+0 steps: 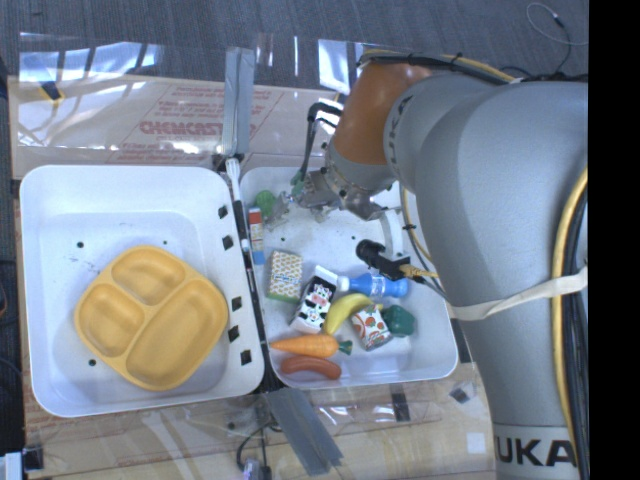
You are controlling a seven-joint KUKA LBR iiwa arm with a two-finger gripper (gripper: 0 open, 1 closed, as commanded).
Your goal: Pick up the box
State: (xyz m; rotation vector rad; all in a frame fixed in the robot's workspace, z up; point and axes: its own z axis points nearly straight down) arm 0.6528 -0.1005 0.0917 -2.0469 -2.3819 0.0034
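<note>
Box (pixel 285 275) lies in the right bin (pixel 432 363), close to that bin's left wall and roughly midway along it; it is a small patterned carton lying flat, with bare bin floor above it. Just beside it, toward the bin's front, sits a black-and-white carton (pixel 317 302), and beyond that a banana (pixel 345 311), a blue bottle (pixel 380 287), a strawberry-print cup (pixel 371 328), a carrot (pixel 309 346) and a sausage (pixel 311 368) crowd the front edge. The left bin (pixel 40 268) carries a yellow divided plate (pixel 150 316).

The gripper (pixel 318 190) hangs over the rear part of the right bin, near its back wall, well apart from the box. Nothing is seen between its parts, and its state cannot be told from this slant, since the wrist covers most of it.

Step in hand, as judged: approach, before any grasp; the box is untouched. The next move calls for travel toward the bin's left wall and forward until the gripper stands above the box, then a straight descent. The wall on one side and the black-and-white carton on the other leave little clearance, so alignment across the box's free sides appears advisable.
</note>
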